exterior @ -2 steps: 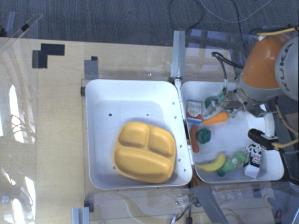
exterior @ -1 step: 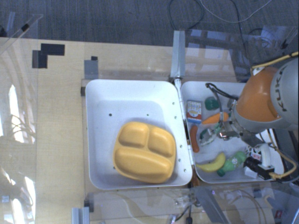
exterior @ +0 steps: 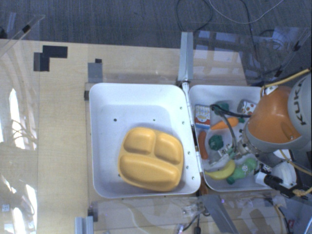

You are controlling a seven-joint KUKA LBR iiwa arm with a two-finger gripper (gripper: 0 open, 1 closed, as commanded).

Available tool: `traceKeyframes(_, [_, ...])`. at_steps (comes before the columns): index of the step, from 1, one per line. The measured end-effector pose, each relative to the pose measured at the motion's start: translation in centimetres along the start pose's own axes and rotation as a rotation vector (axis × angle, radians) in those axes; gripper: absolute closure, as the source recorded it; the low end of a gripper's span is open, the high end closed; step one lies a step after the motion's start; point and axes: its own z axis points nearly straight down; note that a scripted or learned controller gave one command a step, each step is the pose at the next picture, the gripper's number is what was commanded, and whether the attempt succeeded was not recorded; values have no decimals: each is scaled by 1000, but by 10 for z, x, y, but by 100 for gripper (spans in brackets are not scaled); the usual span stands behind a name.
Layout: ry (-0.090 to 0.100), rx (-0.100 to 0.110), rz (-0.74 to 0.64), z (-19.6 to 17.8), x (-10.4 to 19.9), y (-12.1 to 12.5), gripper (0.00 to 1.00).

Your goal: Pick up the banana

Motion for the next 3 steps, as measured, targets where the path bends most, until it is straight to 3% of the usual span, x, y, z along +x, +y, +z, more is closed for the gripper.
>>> traceKeyframes(1, [5,14,112,-94,35,35,0])
traceKeyframes(2, [7,15,-35,-94,24,7,0])
traceKeyframes(3, [10,14,-310,-47,3,-4,0])
